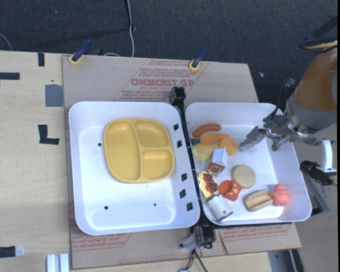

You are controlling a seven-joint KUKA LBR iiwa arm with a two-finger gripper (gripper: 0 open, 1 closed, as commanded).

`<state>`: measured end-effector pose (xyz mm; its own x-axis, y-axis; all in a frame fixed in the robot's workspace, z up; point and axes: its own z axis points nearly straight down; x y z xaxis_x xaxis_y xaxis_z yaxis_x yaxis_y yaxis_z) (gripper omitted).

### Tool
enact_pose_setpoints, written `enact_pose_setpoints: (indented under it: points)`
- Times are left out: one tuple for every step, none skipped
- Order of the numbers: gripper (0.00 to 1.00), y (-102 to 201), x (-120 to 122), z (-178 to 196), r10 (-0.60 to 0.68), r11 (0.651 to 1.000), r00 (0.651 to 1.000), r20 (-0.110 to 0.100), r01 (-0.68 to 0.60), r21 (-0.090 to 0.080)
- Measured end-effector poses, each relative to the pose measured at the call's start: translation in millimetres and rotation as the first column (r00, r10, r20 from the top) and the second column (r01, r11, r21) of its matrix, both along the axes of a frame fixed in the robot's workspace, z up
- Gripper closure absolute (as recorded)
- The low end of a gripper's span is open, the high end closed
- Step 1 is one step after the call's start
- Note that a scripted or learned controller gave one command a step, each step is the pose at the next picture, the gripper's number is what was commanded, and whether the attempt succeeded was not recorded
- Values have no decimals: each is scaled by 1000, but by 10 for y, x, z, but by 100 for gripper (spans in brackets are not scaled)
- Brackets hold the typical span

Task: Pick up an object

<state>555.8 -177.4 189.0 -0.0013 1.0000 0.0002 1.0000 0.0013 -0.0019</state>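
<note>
We see the gripper (pixel 259 137) over the right bin (pixel 289 169), its fingers spread, gripping nothing. The toy food (pixel 229 171) lies just left of and below the fingertips, untouched.

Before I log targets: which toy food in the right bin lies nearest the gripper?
The orange slice-shaped piece in the right bin, just left of the gripper. The round bun, hot dog and pink piece lie lower, farther away.
</note>
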Motion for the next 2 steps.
enact_pose_setpoints:
  points:
    - [0,468,246,-1052,4,1000,1000,-4,-4,2]
    - [0,656,736,-1031,3,1000,1000,6,-3,-4]
